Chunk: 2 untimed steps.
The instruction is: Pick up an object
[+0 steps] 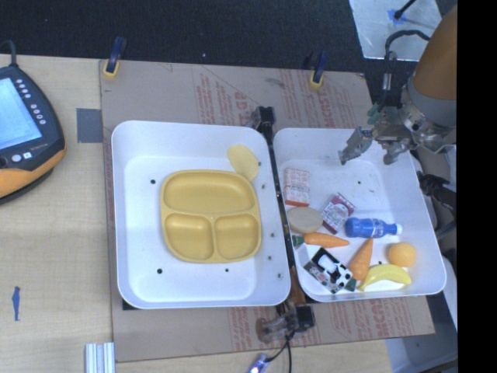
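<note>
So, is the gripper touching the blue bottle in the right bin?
Apart. The camera view shows the gripper over the bin's far end, with bare white bin floor between it and the blue bottle.

yellow tray (210,214) | white bins (132,208) | blue bottle (366,228) (white cap) | orange carrots (326,240) — yellow banana (386,276)

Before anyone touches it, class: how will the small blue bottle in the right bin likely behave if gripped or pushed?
The blue bottle lies on its side, round-bodied, so a push probably rolls it. It looks like smooth plastic, so likely light and somewhat slippery.
</note>
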Motion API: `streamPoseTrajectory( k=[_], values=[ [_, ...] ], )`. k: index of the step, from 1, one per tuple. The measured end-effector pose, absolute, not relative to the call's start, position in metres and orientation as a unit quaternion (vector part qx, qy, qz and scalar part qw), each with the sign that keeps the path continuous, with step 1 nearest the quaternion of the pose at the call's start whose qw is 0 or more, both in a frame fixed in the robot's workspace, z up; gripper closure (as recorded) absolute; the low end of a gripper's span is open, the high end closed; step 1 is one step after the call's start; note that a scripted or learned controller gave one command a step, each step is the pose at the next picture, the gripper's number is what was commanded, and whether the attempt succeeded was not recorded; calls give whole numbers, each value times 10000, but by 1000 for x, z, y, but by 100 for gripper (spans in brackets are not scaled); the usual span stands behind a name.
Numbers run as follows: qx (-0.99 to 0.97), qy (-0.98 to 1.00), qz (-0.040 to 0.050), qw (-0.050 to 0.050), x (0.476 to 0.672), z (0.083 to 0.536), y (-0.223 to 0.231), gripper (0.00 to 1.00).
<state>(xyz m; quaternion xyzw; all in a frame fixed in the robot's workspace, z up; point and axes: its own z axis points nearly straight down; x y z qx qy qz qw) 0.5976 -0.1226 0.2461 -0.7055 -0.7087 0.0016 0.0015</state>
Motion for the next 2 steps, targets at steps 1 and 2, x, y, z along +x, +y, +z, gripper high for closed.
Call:
streamPoseTrajectory(
  k=[1, 2],
  values=[
    [-7053, -7089, 27, 16, 585, 158, -151, 0],
    [-7049, -7093, 24, 23, 567, 91, -123, 0]
  ],
)
